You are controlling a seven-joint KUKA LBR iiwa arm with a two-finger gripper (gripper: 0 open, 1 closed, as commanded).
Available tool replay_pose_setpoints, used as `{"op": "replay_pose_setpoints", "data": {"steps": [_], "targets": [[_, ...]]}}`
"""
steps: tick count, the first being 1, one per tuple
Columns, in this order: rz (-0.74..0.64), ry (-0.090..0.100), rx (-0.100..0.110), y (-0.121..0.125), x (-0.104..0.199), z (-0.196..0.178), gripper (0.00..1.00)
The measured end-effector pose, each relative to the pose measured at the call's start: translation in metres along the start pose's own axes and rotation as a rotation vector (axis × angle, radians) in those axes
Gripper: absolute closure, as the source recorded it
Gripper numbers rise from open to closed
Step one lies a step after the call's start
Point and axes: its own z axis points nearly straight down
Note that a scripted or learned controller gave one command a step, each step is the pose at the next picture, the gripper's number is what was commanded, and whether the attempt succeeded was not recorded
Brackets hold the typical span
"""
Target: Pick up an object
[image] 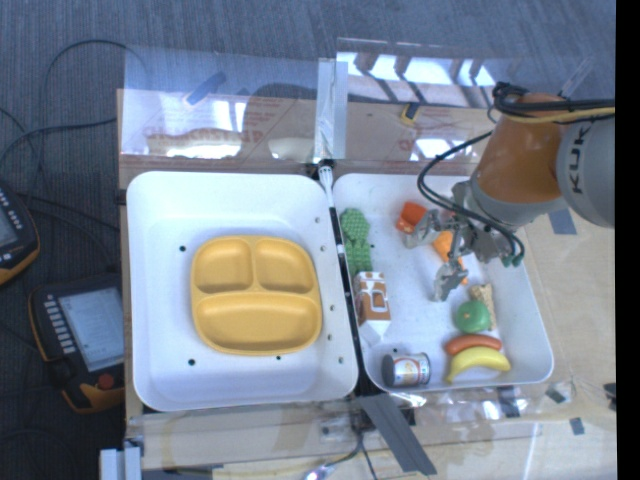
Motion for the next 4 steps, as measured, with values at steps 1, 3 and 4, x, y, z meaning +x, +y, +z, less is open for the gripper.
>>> {"op": "replay_pose_setpoints", "data": {"steps": [1,3,4], "targets": [[0.001,-0.005,0.002,0.000,-0.002,-0.012,1.00],[-0.114,0.006,-0.010,0.106,-0.042,-0.190,1.00],[-0.115,0.002,-0.012,0.107,-0.044,-0.199,1.00]]}}
